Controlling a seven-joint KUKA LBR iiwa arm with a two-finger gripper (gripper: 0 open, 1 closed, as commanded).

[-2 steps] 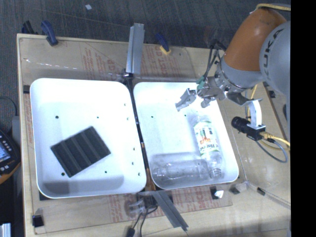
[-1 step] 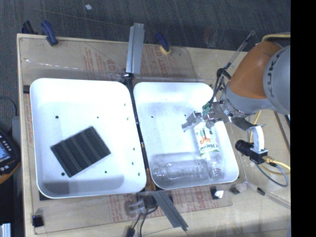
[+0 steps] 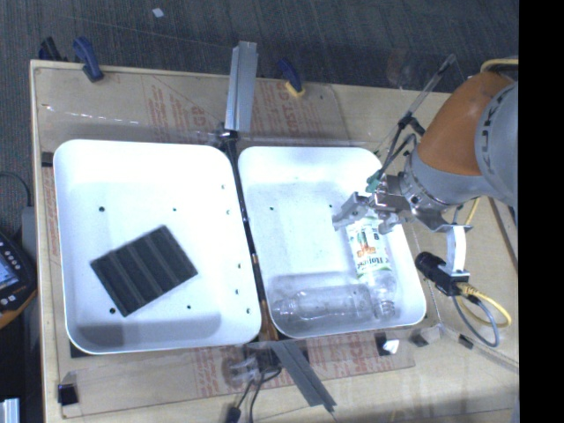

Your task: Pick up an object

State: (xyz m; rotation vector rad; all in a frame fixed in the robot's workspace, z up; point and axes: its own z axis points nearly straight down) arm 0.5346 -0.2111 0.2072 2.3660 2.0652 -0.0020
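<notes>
Camera view: labelled bottle (image 3: pixel 369 256) under gripper (image 3: pixel 368 214)

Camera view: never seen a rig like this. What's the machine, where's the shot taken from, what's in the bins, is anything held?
One fixed camera looks down at a slant on a bench with two shallow white bins. The grey and orange machine at the right is a robot arm; its two-finger pincer hangs over the right bin. That bin holds a clear plastic bottle lying along its near wall and a small labelled bottle just below the pincer. The left bin holds a flat dark ribbed pad. Nothing visibly sits between the fingers, so I would not call anything held.
</notes>
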